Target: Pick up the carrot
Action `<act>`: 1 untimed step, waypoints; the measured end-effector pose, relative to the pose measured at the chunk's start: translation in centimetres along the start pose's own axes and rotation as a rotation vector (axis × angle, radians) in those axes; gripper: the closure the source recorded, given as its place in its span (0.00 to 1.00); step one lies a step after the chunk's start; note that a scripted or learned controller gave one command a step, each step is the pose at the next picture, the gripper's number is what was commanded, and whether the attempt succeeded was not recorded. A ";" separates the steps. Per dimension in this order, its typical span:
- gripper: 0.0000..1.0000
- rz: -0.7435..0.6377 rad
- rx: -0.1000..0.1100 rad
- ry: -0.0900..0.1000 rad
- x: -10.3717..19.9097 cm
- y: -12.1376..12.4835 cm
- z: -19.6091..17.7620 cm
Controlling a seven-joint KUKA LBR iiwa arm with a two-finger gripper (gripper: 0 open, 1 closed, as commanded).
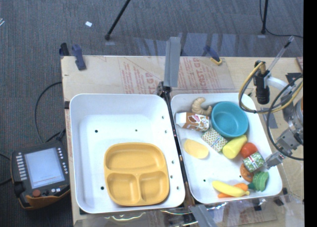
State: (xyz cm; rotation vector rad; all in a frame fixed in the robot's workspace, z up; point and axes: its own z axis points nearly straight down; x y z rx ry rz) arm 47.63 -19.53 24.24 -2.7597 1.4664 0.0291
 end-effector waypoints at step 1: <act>0.00 0.002 -0.001 -0.001 0.0 0.1 0.0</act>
